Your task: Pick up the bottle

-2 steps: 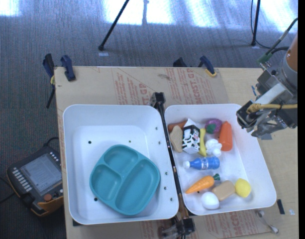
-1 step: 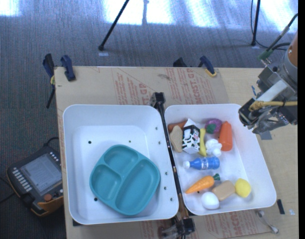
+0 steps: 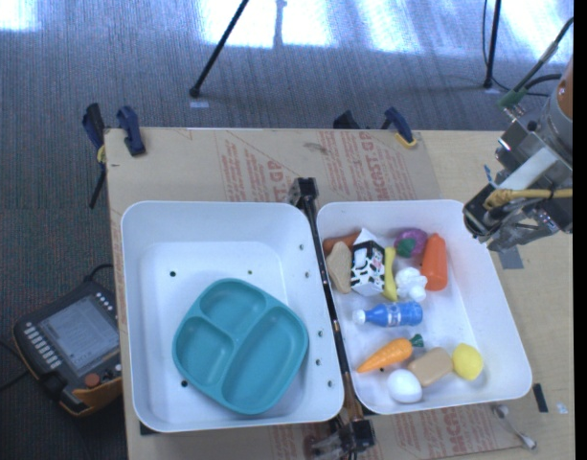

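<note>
Blue bottle (image 3: 391, 314) (label unreadable), lying in right bin (image 3: 472, 316)

Teal tray (image 3: 240, 345) in left bin (image 3: 149, 228); carrot (image 3: 386, 355), lemon (image 3: 467, 361) right.

Enters at the upper right edge as a grey arm (image 3: 557, 127) with an orange band (image 3: 567, 89) on top, slants down and leftward through the wrist (image 3: 530, 161), and ends in a gripper (image 3: 509, 240) at the lowest point.

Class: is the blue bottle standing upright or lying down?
Lying down: the bottle stretches lengthwise on the right bin floor, cap leftward.
</note>
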Motion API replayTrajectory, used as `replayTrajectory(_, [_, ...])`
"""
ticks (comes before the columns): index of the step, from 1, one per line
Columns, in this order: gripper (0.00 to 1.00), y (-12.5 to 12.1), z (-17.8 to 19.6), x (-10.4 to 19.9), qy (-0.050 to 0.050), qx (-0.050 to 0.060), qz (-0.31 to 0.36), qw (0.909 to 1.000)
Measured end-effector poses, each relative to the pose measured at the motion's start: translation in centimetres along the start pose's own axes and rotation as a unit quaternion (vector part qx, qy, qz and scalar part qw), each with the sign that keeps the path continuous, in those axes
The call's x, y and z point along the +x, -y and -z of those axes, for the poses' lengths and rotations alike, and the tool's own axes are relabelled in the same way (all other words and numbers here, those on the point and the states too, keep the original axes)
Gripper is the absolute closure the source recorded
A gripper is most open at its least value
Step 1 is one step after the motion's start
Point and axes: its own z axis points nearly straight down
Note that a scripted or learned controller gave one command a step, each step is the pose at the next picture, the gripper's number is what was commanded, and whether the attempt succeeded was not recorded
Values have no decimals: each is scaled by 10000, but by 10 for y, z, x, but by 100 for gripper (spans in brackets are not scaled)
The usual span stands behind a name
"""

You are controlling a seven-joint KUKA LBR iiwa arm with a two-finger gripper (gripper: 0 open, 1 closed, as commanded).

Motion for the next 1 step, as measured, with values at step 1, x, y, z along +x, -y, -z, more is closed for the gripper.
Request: replayTrajectory(1, [100, 0, 9, 3, -5, -17, 93, 10000])
